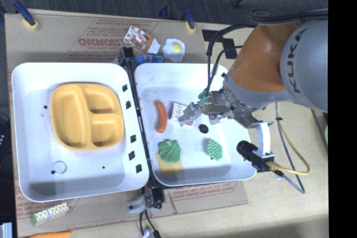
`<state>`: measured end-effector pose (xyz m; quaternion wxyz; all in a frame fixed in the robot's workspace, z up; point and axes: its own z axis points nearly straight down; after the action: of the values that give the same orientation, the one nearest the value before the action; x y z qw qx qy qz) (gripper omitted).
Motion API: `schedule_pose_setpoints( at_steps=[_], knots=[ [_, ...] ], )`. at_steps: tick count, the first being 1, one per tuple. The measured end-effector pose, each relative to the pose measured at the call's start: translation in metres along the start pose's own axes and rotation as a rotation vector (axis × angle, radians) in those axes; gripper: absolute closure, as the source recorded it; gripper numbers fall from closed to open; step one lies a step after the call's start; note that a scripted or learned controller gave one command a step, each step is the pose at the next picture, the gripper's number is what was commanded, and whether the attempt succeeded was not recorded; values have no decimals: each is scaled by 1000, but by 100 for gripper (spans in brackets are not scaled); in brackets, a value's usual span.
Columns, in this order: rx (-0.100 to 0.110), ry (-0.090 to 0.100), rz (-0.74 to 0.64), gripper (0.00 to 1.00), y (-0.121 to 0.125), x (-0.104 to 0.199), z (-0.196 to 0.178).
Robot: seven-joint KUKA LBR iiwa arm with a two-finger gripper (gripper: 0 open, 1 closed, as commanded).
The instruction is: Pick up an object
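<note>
hand (192, 114) hovering by small packet (178, 111), can't tell if gripping | packet looking light, thin, crinkly | pinching its edges

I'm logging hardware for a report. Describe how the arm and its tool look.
The arm is bulky and grey, with a broad orange band near the wrist and dark KUKA lettering on its shell. Black cables loop along it, and a yellow cable trails beside it. The tool is a small metallic grey assembly.
</note>
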<state>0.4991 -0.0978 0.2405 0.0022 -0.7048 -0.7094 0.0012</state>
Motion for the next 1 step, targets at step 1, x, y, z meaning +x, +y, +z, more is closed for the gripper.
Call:
schedule_pose_setpoints(
  at_steps=[1],
  knots=[
    [4, 0, 80, 0, 67, 2, 120]
  ],
)
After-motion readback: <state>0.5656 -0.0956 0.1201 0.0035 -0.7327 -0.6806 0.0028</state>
